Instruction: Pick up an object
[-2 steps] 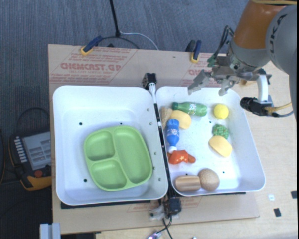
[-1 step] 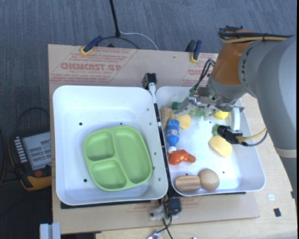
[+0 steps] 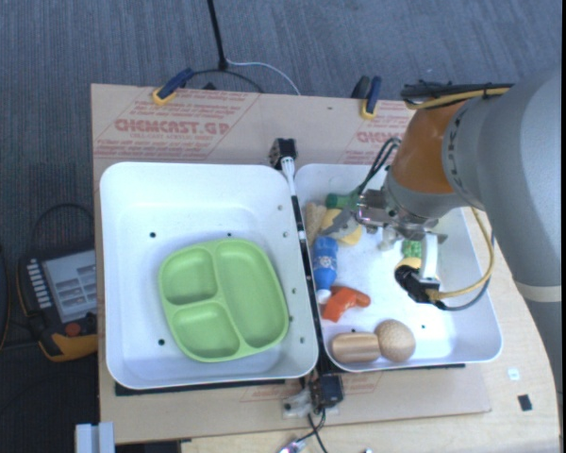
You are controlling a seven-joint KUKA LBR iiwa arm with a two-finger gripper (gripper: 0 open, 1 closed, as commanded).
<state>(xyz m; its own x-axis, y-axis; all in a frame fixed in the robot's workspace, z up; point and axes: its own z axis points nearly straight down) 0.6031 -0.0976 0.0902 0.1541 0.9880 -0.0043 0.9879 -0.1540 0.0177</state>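
The grey arm with its orange band [image 3: 424, 154] reaches in from the right and bends down over the right-hand shallow white bin [image 3: 476, 343], its two-finger gripper [image 3: 389, 236] low among the objects near the bin's upper middle. The wrist body hides the fingertips, so whether they are apart or together cannot be told, and nothing is visibly held between them. A green item [image 3: 412, 250] peeks out just beside the gripper, too covered to identify, and a small green and yellow cluster [image 3: 332, 210] at the bin's upper left is partly hidden too. Along the left wall lie a blue bottle-like object [image 3: 324, 262] and an orange plastic piece [image 3: 343, 301]; near the front sit a tan wooden cylinder [image 3: 356, 348] and a tan wooden ball [image 3: 395, 339], touching. The left-hand white bin [image 3: 132, 206] holds a light green divided plate [image 3: 224, 299]. Both bins rest on a brown cardboard sheet [image 3: 170, 125] over grey carpet [image 3: 75, 26].
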